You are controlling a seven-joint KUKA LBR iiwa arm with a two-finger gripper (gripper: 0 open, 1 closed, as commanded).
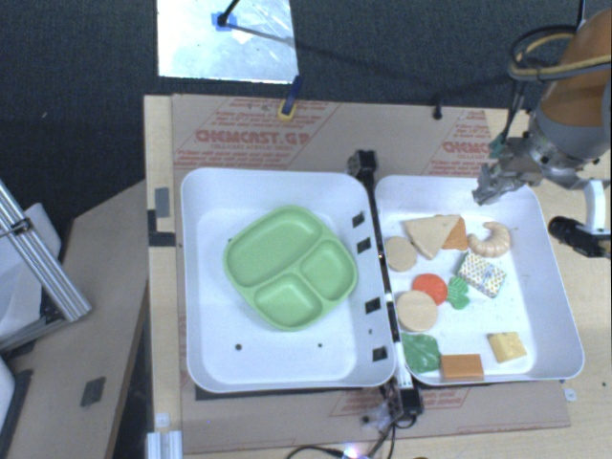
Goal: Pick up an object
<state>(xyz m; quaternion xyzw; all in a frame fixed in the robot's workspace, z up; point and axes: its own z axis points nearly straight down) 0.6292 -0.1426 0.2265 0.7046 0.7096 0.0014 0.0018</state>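
Hand (486,189) over right bin's (545,256) top rim, above croissant (492,240); grip state cannot be told.

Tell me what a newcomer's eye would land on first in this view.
The green divided plate stands out first, lying alone in the left bin. Next comes the right bin, strewn with small toy foods, among them a croissant, a red tomato slice and a sandwich wedge. The gripper hangs over that bin's far edge.
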